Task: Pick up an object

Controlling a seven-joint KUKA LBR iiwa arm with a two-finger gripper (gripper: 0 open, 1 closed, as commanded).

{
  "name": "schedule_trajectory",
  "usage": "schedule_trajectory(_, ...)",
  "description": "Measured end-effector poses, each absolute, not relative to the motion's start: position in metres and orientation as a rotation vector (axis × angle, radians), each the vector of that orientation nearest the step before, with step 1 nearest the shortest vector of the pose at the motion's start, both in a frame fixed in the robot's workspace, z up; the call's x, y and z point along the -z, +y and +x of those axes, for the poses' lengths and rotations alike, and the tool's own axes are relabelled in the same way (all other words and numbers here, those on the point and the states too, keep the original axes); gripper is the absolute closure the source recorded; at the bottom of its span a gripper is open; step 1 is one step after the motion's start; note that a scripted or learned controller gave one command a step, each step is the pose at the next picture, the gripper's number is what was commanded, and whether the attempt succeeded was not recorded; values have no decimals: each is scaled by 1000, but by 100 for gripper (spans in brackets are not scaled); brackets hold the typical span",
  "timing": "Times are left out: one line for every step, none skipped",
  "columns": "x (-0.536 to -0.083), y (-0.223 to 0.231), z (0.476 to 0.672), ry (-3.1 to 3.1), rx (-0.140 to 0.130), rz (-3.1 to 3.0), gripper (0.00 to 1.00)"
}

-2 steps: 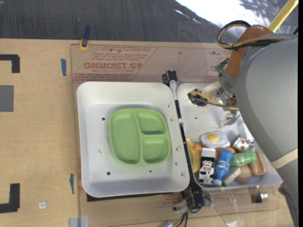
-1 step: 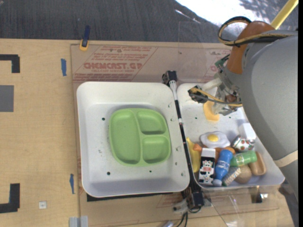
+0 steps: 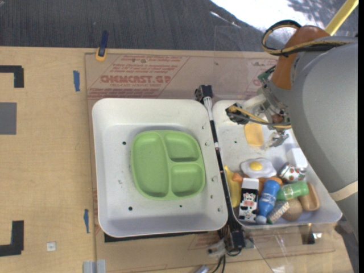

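Gripper of mine hung over the right bin beside a yellow slice; grip state undeterminable.

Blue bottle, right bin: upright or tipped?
Tipped. The blue bottle lies on its side, leaning among the toy food at the near end of the right bin, beside the milk carton.
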State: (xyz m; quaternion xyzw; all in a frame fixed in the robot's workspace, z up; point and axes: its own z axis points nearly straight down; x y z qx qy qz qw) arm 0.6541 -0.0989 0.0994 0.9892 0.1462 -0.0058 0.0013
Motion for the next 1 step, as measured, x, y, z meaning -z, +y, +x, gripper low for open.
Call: schedule_trajectory(-91,-94,623,323,-11,3128,0)
